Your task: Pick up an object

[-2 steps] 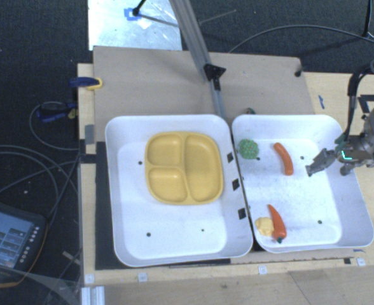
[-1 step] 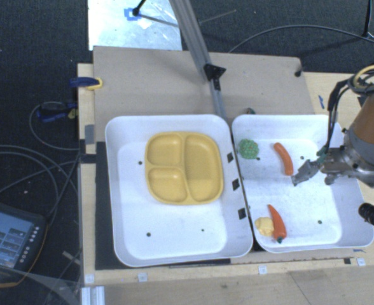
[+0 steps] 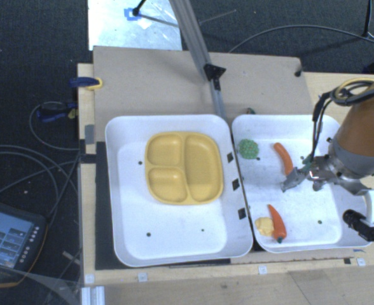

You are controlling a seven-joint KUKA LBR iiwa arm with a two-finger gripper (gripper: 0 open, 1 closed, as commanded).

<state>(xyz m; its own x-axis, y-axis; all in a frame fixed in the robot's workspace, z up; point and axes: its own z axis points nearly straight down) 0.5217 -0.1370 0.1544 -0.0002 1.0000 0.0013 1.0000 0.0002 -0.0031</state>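
1. Orange is the colour to watch: a carrot-like piece (image 3: 283, 158) lies in the right bin (image 3: 327, 234), just beside the pincer (image 3: 299, 178), up and to its left.
2. Its long axis runs from the upper left down to the lower right, with the lower end almost at the pincer's tips.
3. The pincer hangs low over the bin floor, its dark tips pointing left; nothing sits between them, and I cannot tell how wide they stand.
4. My guess is that this carrot is the nearest target; a short move up and left would do it.
5. A second orange piece (image 3: 277, 222) lies below the pincer beside a yellow lump (image 3: 263, 224), and a green ball (image 3: 248, 148) sits left of the first carrot.
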